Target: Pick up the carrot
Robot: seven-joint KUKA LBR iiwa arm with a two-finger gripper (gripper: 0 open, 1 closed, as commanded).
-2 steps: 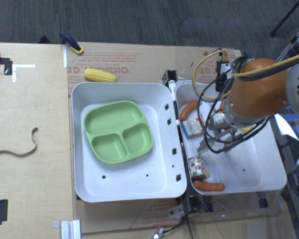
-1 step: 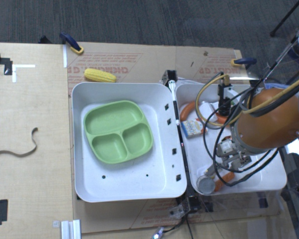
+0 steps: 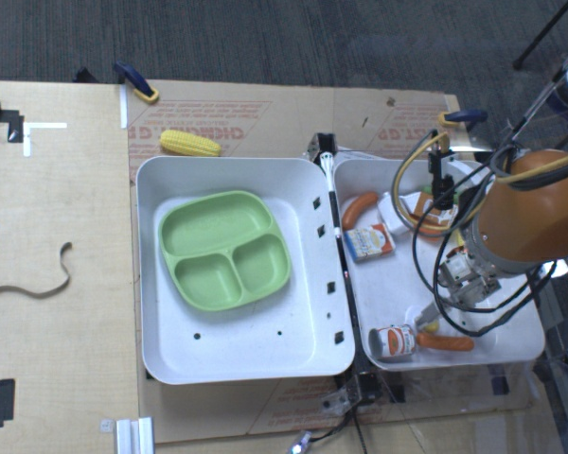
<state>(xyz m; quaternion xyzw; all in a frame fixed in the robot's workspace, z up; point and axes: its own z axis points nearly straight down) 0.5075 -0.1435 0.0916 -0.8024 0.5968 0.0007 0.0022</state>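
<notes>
lying in right bin point(image 3: 525, 343): slim smooth tapered carrot point(image 3: 444, 342) beside cylindrical can point(image 3: 393, 341); claw state indiscernible.

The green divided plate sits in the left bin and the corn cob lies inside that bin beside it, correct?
Not quite. The green divided plate is in the left bin, but the corn cob lies outside it, on the cardboard behind its far rim, as the camera view shows.
</notes>
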